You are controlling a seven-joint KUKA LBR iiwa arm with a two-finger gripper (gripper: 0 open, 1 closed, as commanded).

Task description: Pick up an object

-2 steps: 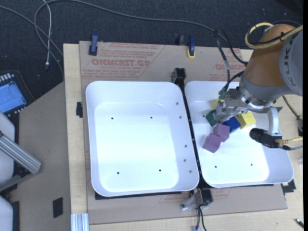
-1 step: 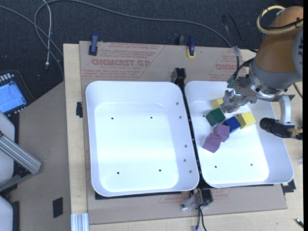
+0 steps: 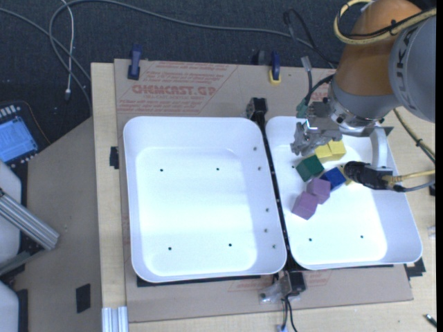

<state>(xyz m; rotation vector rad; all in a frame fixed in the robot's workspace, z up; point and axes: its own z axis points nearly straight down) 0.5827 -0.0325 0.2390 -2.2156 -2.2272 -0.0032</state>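
In the camera view we look down on two white bins that sit side by side on a brown board (image 3: pixel 187 81). The board has red writing near its far edge. Two blue clamps sit on that edge, one (image 3: pixel 135 62) to the left and one (image 3: pixel 275 68) nearer the middle. A small black clip (image 3: pixel 257 107) sits at the far end, between the two bins. The left bin (image 3: pixel 131 185) is the bigger one in our view. The right bin (image 3: pixel 346 234) has all the blocks in it.

The arm (image 3: pixel 374 47) comes in from the right. It is grey with a big orange part. Its gripper (image 3: pixel 302 144) hangs low over the far left part of the right bin and points down. We cannot tell if the gripper is open or closed, or if it holds a block.

Five small blocks lie in a bunch in the far half of the right bin. The yellow block (image 3: pixel 335 149) is just to the right of the gripper. The green block (image 3: pixel 309 167) is just on the near side of the gripper, very close to it, but we cannot tell if they touch. The blue block (image 3: pixel 333 178) lies right of the green block and on the near side of the yellow block. The upper purple block (image 3: pixel 318 188) sits against the blue block. The lower purple block (image 3: pixel 304 205) leans on the upper one and is the block closest to us.

Past the board, thin pale cables (image 3: pixel 55 19) loop on the dark floor, and a blue screen (image 3: pixel 14 138) shows at the left edge.
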